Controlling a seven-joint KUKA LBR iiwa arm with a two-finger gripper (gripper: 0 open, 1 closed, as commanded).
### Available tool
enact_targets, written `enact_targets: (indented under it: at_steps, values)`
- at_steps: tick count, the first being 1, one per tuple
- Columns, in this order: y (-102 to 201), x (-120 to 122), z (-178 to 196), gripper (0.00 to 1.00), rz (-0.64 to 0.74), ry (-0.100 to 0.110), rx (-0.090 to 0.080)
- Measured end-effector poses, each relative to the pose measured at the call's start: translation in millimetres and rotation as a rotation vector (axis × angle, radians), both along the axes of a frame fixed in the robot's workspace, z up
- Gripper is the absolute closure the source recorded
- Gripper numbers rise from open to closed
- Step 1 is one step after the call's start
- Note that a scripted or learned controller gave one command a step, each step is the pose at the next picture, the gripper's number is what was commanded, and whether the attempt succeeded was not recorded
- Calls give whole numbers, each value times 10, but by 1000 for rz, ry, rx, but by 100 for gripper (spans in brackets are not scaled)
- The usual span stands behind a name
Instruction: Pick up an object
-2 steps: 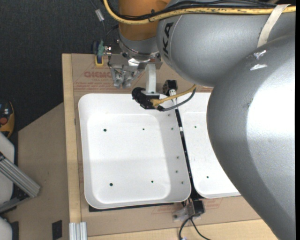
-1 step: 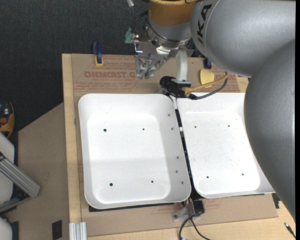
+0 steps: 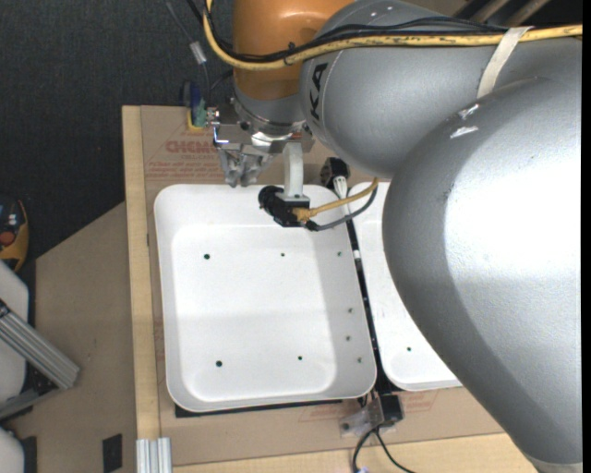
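Backdrop: dark textured floor (image 3: 65, 102) lies beyond a brown bench (image 3: 138, 277) with red lettering along its far edge.
Left bin (image 3: 166, 305): shallow and white, its floor marked by a few small dark dots (image 3: 207, 257); plain white floor lies between the dots.
Right bin (image 3: 416, 365): a near corner and a strip of its floor are visible; the arm (image 3: 480, 231) covers the rest.
Gripper (image 3: 243, 174): hangs at the far rim of the left bin, over the edge where the bin meets the bench, below the orange band (image 3: 277, 28).
Grip state: cannot be told, since the tip is small and seen from above at a slant. Nothing can be made out held in it.
Object: which one is meant cannot be told. Any candidate would probably lie in the hidden part of the right bin, behind the arm.
Object relative to gripper: not established. If it is in the right bin, it is well apart from the tip, across the seam between the bins.
Step in hand: apparently a search or approach, with no grasp made yet.
Doing it well: move the tip inward off the rim so a descent meets the bin floor, not the wall. Pick a target before lowering, come down centred over it, and close only once it sits between the tips.
Risk: a descent at this spot would likely strike the rim or close on nothing.
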State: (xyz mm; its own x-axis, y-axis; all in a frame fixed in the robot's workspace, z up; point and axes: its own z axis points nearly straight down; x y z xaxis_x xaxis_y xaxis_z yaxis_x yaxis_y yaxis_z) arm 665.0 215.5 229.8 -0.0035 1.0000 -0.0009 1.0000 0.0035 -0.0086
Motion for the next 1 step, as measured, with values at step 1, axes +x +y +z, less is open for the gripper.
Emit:
enact_targets:
  at_steps: [1]
  values:
    - [-181,-66,357,100,-5,-12,2]
